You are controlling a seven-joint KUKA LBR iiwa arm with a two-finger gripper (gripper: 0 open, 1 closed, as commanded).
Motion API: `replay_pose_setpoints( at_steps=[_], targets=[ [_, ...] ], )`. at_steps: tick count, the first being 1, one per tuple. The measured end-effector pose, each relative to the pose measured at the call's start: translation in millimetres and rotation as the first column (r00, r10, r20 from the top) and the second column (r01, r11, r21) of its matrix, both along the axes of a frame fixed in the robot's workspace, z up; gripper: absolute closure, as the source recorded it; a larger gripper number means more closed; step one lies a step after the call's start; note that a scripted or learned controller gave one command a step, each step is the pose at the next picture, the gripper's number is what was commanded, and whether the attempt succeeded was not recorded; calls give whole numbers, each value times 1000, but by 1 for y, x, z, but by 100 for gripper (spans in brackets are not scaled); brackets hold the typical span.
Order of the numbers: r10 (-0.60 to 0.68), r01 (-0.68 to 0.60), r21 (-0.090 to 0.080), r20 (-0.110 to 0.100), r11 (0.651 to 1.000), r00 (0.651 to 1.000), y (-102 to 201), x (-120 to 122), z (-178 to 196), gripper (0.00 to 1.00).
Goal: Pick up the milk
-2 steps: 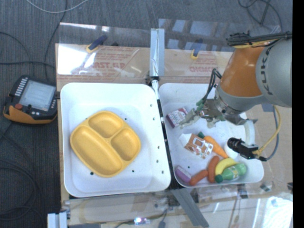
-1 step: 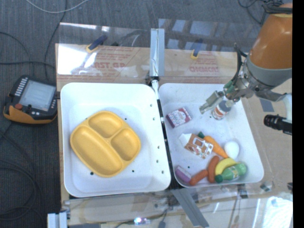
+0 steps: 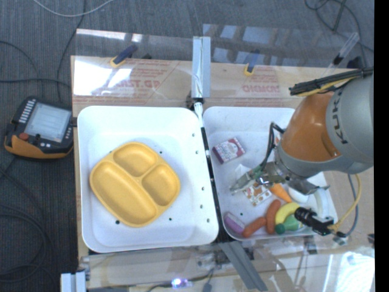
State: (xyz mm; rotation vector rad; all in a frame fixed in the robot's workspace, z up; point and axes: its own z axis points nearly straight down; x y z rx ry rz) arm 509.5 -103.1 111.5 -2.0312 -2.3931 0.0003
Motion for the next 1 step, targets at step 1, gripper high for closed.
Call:
replay_pose_setpoints(
  at_steps=[1],
  targets=[
    [0, 0, 2, -2, 1000, 1000, 1, 0, 8, 100]
  ],
)
